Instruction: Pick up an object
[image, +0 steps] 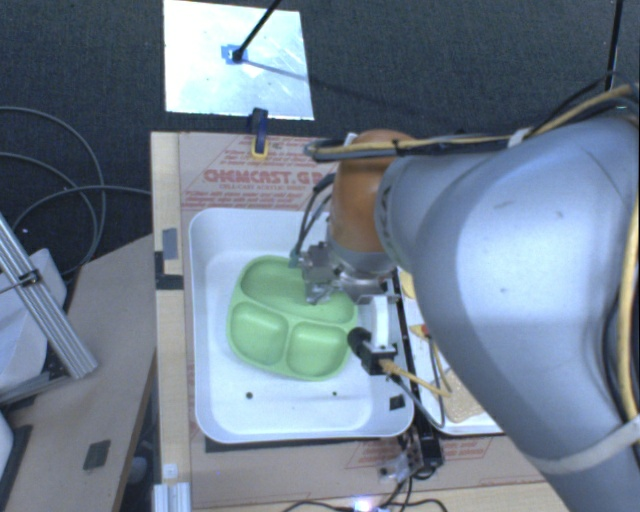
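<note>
Green divided plate (285, 330) in left bin (215, 400); end effector (322, 285) over plate's upper edge, apparently touching.

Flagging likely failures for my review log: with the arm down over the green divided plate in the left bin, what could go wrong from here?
1. The hand sits at the upper right rim of the shallow green divided plastic plate; a rim grip may slip off.
2. The plate lies tilted and close to the left white bin's wall, so pushing could jam or tip it.
3. The big grey arm hides the right bin's contents.

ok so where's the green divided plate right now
The green divided plate lies in the left white bin, toward its middle, with the gripper over the plate's upper right edge.
</note>
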